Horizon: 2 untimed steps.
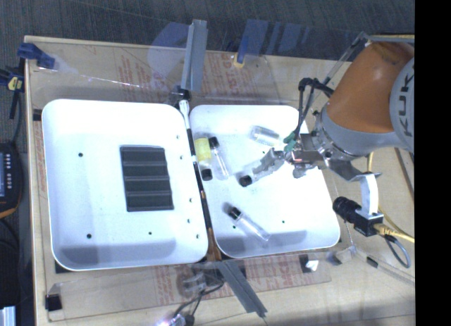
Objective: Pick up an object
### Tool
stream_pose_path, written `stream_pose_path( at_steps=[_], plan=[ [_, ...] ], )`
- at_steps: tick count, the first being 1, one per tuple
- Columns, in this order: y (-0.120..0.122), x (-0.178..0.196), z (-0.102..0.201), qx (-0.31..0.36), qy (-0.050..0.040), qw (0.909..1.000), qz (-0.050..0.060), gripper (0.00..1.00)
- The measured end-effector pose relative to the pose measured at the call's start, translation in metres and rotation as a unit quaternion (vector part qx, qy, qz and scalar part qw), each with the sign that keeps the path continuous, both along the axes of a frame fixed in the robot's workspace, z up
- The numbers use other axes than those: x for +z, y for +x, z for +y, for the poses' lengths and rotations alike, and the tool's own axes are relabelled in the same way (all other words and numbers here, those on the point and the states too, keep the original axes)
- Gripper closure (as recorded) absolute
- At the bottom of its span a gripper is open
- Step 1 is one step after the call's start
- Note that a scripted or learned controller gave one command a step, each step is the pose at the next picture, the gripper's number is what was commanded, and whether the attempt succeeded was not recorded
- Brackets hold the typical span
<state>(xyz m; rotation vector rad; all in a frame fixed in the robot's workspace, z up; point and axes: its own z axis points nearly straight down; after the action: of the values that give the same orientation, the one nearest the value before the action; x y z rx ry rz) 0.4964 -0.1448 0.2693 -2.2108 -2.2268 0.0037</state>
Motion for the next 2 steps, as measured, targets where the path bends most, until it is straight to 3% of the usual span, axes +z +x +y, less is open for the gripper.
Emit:
stream_pose_path(
  at_steps=[1, 2],
  plan=[
    [0.05, -0.133, -0.002, 0.055, 0.0001, 0.9985, 0.001, 0.0],
    [0.114, -0.166, -0.042, 0.047, -0.0004, 0.9989, -0.001, 0.0]
  ],
)
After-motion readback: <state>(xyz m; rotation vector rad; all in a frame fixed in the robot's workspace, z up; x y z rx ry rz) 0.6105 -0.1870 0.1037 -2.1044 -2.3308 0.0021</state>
